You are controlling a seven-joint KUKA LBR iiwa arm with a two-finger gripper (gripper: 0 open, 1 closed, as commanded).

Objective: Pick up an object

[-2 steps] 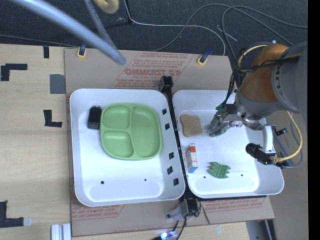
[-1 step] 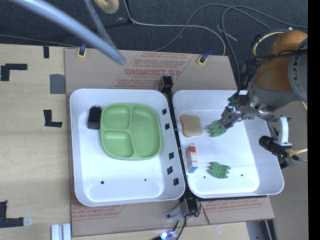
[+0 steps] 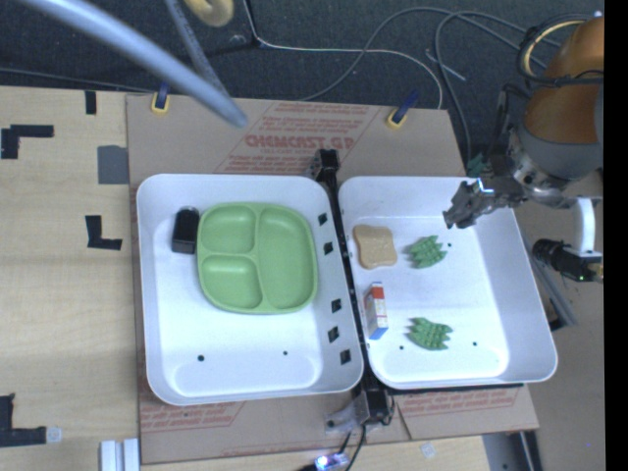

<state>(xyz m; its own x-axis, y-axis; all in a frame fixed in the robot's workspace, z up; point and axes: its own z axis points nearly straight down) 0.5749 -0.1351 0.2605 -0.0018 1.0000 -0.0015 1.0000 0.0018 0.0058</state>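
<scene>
The right bin (image 3: 510, 361) holds a tan slice of bread (image 3: 374, 246), two green leafy pieces (image 3: 425, 252) (image 3: 428, 334) and a small red and white pack (image 3: 376, 309). My gripper (image 3: 464, 207) hangs over the bin's upper right part, to the right of and above the upper green piece. I see nothing between its dark fingers. The arm's grey and orange wrist (image 3: 561, 116) rises behind it at the right edge.
The left bin (image 3: 157, 292) carries a green divided plate (image 3: 258, 257) and a small black block (image 3: 184, 231) beside it. Cables (image 3: 412, 37) trail over the dark floor behind the bench. A grey pole (image 3: 128, 42) crosses the top left.
</scene>
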